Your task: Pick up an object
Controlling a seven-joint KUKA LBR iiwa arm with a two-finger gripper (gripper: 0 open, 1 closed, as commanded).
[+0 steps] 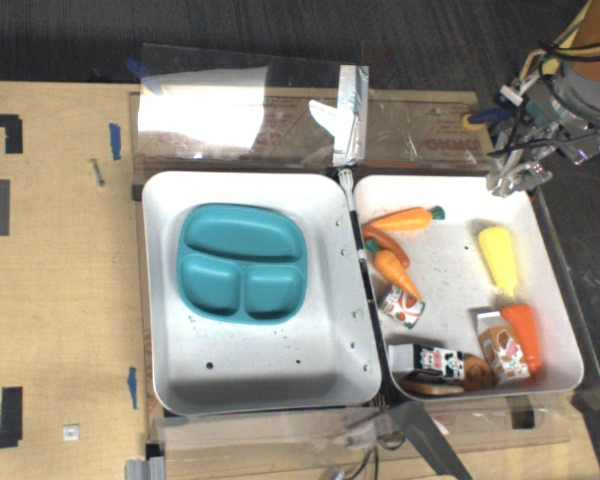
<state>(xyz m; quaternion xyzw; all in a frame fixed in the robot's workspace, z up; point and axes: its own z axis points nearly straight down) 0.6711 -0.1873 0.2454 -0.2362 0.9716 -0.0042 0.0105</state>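
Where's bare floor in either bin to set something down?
Right bin: a bare patch mid-floor, between the carrots and the yellow piece, running down toward the cartons. Its left edge and bottom are crowded. Left bin: the teal tray fills the middle; a bare strip lies below it. The end effector is at the right bin's top right corner.

No legible text anywhere. Small cartons (402,307) (439,361) (503,346) along the right bin's (558,268) near edge carry printed graphics, too blurred to read.

Grey arm (580,88), orange band, yellow cable
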